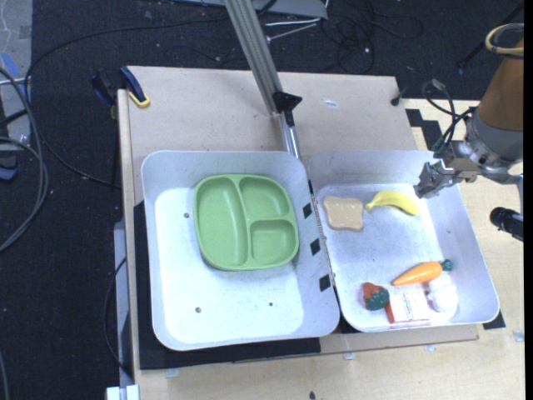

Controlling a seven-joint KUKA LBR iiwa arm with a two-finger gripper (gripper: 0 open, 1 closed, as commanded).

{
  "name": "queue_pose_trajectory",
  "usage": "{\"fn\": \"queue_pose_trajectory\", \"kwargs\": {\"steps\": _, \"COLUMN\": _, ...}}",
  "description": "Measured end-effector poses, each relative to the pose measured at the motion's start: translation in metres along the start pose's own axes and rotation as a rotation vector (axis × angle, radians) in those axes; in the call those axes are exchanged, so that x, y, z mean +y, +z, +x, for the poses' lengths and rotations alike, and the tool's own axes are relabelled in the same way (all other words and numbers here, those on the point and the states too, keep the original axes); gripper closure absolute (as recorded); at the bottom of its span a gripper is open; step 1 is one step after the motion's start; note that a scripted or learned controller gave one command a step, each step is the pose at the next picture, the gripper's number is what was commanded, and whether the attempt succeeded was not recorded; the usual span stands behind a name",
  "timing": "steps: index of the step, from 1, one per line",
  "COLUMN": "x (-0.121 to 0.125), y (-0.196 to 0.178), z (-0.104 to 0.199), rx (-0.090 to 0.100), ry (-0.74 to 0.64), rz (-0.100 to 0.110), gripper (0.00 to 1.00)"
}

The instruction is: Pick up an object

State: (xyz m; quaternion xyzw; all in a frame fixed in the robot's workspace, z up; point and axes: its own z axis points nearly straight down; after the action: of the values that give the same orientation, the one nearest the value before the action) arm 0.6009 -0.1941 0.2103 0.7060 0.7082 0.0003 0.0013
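A: Where did the claw (426, 186) hang?

B: Just right of the banana (393, 202), not touching; its grip I couldn't tell.

A: The risk?

B: Dropping off-centre, it might have nudged the banana aside.

The two bins (166, 307) are white with fine dark speckling, on a pale tan tabletop (208, 107). The divided plate (246, 222) is light green; the banana (393, 201) yellow, the bread (342, 213) beige. The carrot (418, 272) is orange with a green tip, and the arm (504, 98) shows its orange band above grey.
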Motion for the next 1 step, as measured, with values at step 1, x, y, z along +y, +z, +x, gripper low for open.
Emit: {"fn": "queue_pose_trajectory", "kwargs": {"steps": 1, "x": 0.0100, "y": 0.0065, "z": 0.0501, "rx": 0.002, "ry": -0.004, "rz": 0.002, "gripper": 1.00}}
